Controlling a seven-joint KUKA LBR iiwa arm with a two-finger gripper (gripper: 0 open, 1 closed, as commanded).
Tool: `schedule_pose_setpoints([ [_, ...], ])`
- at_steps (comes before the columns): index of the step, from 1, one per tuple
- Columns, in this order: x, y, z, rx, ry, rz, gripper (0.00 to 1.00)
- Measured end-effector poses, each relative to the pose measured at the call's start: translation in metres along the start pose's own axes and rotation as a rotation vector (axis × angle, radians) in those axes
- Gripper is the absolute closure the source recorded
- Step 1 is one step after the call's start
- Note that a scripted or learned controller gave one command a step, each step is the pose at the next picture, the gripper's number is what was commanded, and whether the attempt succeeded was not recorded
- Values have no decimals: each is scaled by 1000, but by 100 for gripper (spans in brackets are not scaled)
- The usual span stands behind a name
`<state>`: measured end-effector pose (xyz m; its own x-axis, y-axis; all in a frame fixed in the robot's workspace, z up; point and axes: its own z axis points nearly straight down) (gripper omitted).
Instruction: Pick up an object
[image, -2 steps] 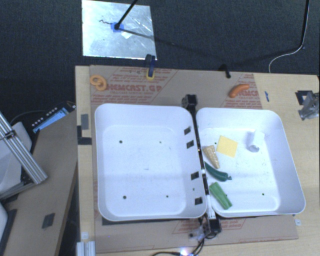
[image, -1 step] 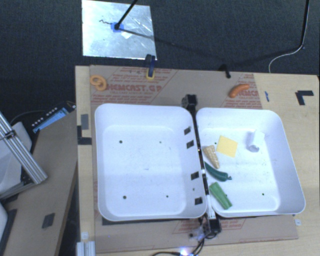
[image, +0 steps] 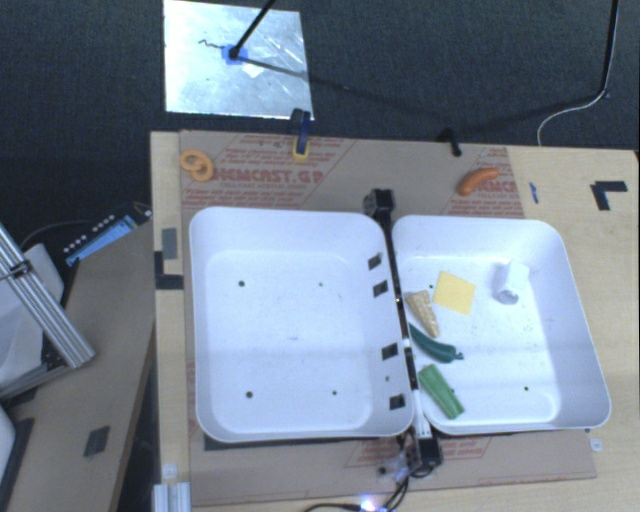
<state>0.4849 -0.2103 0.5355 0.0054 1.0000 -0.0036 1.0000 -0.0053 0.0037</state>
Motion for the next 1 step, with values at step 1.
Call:
schedule_pose_setpoints([
  [1,53,1,118,12,7,-13,100],
])
